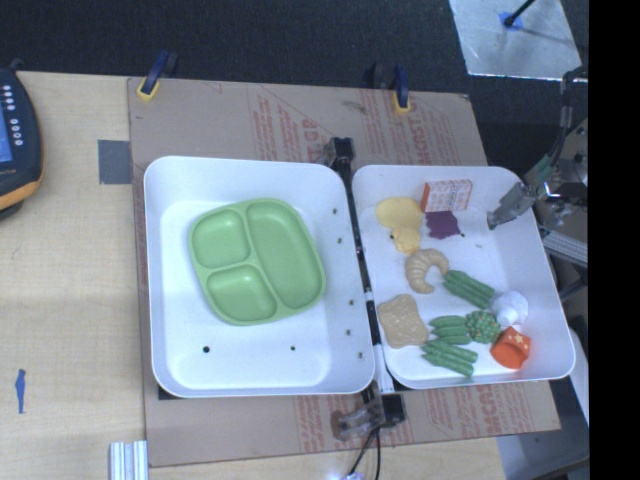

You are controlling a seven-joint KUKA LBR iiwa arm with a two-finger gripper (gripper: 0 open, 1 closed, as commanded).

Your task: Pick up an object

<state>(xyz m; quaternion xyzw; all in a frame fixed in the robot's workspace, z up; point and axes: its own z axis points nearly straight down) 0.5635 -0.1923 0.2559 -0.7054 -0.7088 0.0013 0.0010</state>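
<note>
The right bin holds several toy foods. A yellow piece, a small orange and white box and a purple piece lie at its far side. A croissant is in the middle, with a green pod beside it. Nearer the front are a bread slice, green beans, a broccoli piece, a white piece and a red piece. My gripper hangs over the bin's far right side, right of the purple piece and apart from it, holding nothing that I can see.
The left bin bears a green divided plate. Clamps pin the cardboard sheet at the back. A handheld controller lies at the bench's far left. Arm hardware stands along the right bin's right rim.
</note>
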